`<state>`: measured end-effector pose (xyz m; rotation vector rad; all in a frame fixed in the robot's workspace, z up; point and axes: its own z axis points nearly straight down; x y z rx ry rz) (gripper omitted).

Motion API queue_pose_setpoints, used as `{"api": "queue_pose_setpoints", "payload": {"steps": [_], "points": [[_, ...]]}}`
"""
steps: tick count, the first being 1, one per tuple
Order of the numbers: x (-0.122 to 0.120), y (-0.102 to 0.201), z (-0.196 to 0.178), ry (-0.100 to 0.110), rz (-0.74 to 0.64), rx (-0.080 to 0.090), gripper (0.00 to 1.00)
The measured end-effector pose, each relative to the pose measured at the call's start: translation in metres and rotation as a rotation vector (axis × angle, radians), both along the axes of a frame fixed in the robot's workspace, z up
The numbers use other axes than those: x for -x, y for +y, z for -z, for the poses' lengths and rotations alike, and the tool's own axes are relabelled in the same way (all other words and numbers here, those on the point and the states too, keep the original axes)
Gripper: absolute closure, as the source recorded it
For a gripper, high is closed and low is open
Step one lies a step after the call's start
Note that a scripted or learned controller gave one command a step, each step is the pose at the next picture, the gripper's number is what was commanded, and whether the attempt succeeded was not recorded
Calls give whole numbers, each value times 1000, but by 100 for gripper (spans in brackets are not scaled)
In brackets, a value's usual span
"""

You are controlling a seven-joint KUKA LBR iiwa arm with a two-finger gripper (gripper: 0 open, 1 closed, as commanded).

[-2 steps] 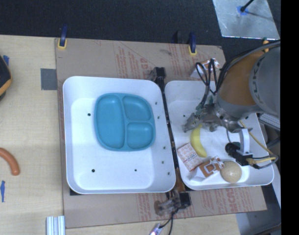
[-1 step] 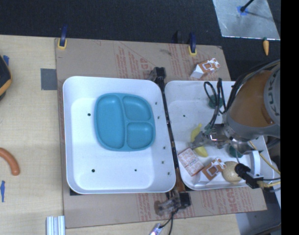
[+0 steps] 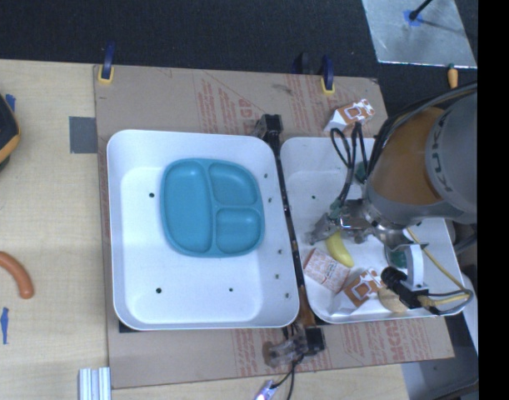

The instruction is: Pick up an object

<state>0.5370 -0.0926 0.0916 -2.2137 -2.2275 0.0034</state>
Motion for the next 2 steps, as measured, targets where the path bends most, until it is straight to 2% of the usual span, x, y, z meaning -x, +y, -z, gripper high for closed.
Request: {"api": "queue_pose_setpoints", "payload": {"steps": [1,2], "points": [[0,-1,-10,1,-3,1,100],[-49,57,-101,-1,2,-2,100]]}}
